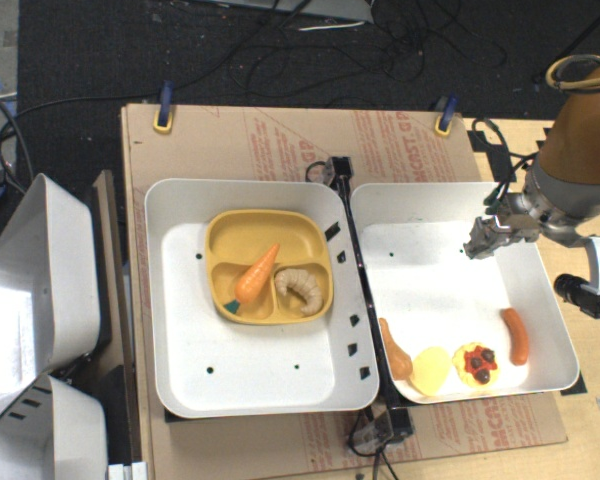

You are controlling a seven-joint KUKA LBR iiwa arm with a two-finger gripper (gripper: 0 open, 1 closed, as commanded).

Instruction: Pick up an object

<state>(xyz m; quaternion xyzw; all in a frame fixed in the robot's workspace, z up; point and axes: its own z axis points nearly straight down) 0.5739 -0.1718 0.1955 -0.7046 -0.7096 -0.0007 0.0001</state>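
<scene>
My gripper point(483, 240) hangs over the upper right part of the right bin point(440, 278), well above the floor, with nothing seen between its fingers. Along that bin's near edge lie an orange spoon-like piece point(393, 348), a pale yellow disc point(431, 369), a small yellow pizza with red toppings point(476, 363) and an orange sausage point(518, 335). The left bin point(180, 298) bears a yellow divided plate point(225, 236) with a carrot point(257, 274) and a pale shrimp point(300, 288) in its compartments.
The arm's grey wrist and orange band point(580, 148) enter from the right above the right bin's rim. Both bins rest on a cardboard sheet point(270, 138) held by yellow clamps point(163, 118). Grey containers point(40, 298) stand at the far left.
</scene>
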